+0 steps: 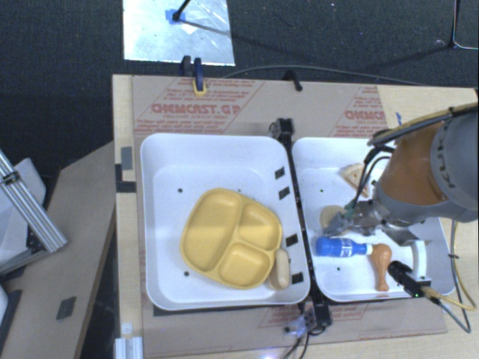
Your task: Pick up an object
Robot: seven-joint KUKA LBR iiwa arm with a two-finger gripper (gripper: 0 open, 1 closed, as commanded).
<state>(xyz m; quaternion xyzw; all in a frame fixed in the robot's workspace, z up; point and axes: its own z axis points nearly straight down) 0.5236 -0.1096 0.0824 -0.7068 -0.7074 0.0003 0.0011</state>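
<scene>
Since the task names no particular item, you may take the blue bottle (340,247) as the nearest candidate: it lies on its side on the floor of the right bin (318,167), white cap toward the right, just below the gripper (353,221).

Gripper: low over the bin, above the bottle's shoulder; the wrist hides its tips, so you cannot tell how wide it stands or whether it has anything. Nothing is visibly held.

Advice, as judgement: close across the bottle's round body, not along its length, and centre on the barrel; smooth plastic on a curved side may roll or squirt out of an off-centre pinch.

Blue bottle: glossy, cylindrical, pale label band.

Drumstick-shaped toy (382,264): tan, bulbous head, narrow shaft, just right of the cap; keep clear of it.

Round tan piece (330,217): dull, just above the bottle, beside the gripper.

Pale wedge (352,174): near the bin's upper wall.

Left bin (168,163): yellow compartment tray (228,238), matte, rounded; a beige bread-like piece (281,269) touches its lower right corner.
</scene>
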